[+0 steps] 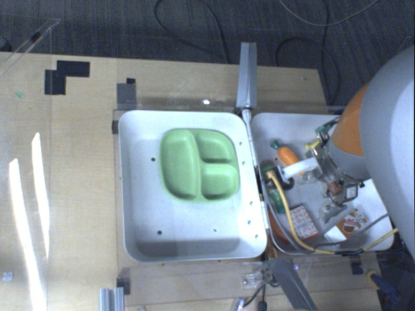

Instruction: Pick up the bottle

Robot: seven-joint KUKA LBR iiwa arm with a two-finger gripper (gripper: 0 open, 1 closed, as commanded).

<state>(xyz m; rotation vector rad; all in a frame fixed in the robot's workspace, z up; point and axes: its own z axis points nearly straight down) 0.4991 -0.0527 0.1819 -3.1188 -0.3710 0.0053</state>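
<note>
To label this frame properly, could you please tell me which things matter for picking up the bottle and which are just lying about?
For the job: gripper; right bin; green item by its left wall, possibly the bottle, too hidden to confirm.

Lying about: orange item; patterned card; picture card; green tray in the left bin.

Dark green bottle (275, 198) lies in right bin (299, 124).
</note>
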